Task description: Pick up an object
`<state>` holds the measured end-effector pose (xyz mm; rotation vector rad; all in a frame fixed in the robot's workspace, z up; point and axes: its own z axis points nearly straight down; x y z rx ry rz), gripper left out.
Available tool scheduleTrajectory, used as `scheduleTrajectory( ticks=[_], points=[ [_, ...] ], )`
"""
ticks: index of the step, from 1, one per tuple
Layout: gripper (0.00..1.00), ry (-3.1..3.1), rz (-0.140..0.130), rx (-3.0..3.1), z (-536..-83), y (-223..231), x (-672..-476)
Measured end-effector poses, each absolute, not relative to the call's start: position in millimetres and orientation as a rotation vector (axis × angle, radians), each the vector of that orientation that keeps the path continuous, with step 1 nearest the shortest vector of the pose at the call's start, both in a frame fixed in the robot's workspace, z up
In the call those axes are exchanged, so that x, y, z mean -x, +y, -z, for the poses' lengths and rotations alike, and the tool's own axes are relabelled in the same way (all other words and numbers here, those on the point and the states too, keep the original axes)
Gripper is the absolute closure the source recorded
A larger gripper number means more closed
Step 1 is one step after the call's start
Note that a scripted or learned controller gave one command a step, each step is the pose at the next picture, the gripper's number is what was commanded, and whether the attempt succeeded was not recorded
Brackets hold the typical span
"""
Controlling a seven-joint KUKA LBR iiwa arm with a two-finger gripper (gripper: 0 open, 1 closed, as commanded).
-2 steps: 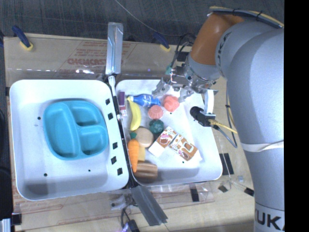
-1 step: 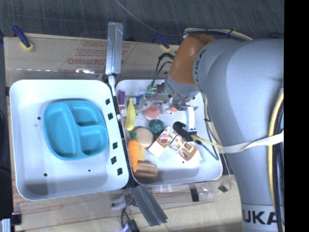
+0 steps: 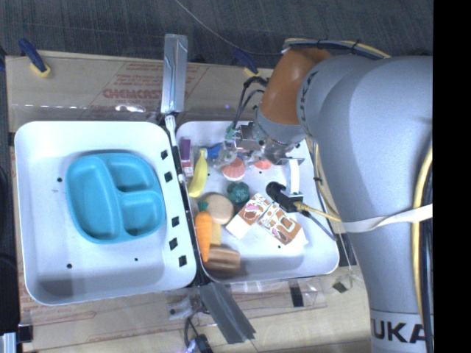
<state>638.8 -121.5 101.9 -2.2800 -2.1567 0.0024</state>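
My gripper (image 3: 235, 150) hangs low over the far part of the right bin (image 3: 324, 252), with the grey arm and its orange band reaching in from the right. Right below its tip lies a round red and pink object (image 3: 234, 170); whether it touches the gripper is unclear. Around it are a yellow banana (image 3: 198, 175), a small blue item (image 3: 213, 152), a purple item (image 3: 185, 154), a teal ball (image 3: 238, 192), a beige round piece (image 3: 218, 207), an orange carrot (image 3: 203, 230), a brown block (image 3: 223, 259) and a printed packet (image 3: 266, 220).
The left bin (image 3: 37, 271) holds a blue divided tray (image 3: 114, 195). A metal divider (image 3: 174, 72) stands between the bins at the far side. A small red piece (image 3: 263, 165) lies beside the wrist. The arm's bulk covers the right bin's right side.
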Motion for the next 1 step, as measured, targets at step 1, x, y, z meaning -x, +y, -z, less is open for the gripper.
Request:
scheduleTrajectory(
  ticks=[1],
  points=[
    [1.0,-2.233,0.009,2.216,-196.8,-67.6,-624.9]
  ],
)
